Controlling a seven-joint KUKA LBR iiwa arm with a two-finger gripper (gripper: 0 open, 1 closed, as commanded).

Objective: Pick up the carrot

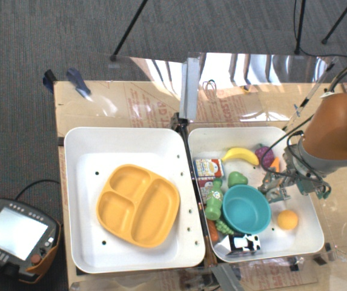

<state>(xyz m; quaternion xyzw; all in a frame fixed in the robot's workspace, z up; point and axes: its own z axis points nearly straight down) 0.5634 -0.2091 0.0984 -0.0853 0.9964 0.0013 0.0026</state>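
Gripper (274,190) of the grey arm (327,139) hung low inside the right bin (252,136), just beside the right rim of a teal bowl (246,208). Its fingers were a tangle of dark metal seen at a slant, and it was not possible to tell how far apart they stood or whether anything lay between them. The arm reached in from the right edge of the bench, its orange band cut off by the frame, its wrist tilted down toward the bin's middle.

A carrot (213,232) showed as a thin orange sliver against the right bin's left wall near the front corner, mostly hidden under a green bottle (214,204) and a bunch of green grapes (224,227). It lay well apart from the gripper, on the far side of the bowl.

Near the bin's back wall lay a banana (241,154) and a purple item (264,155), too small to name. A green pepper (237,178) sat behind the bowl, and an orange (287,220) rested near the right front corner. A black and white box (244,244) touched the front wall.

The left bin (82,144) held a yellow divided tray (138,205) near its centre.
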